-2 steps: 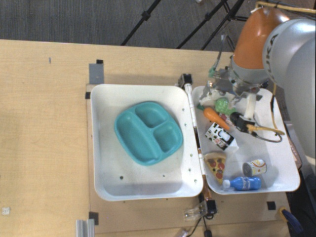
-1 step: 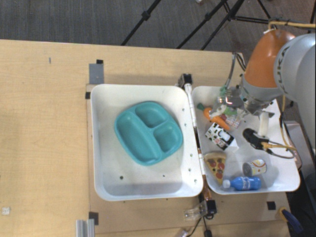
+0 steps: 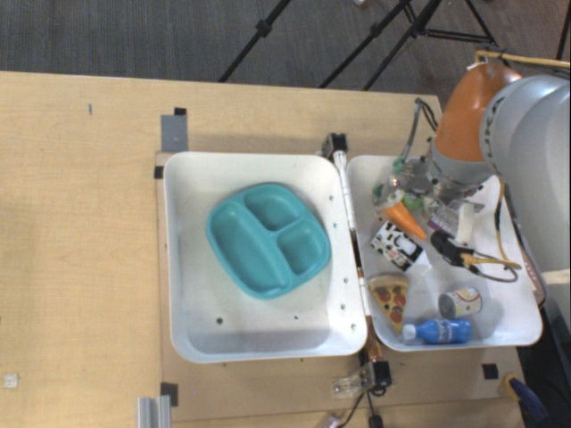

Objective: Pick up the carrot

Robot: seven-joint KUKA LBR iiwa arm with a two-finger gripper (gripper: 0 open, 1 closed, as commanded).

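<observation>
The carrot (image 3: 404,220) is a short orange piece lying in the upper part of the right bin (image 3: 528,326), pointing down and to the right. My gripper (image 3: 407,198) hangs directly over the carrot's upper end, very close to it or touching it. The grey wrist with its orange band covers the bin's far right corner and whatever lies under it. Whether the carrot sits inside the gripper is not visible from this angle.
A black-and-white patterned block (image 3: 395,244) lies just below the carrot. A pizza slice toy (image 3: 389,300), a small can (image 3: 461,303) and a blue bottle (image 3: 439,332) lie near the right bin's front. The left bin (image 3: 183,266) holds a teal divided plate (image 3: 269,239).
</observation>
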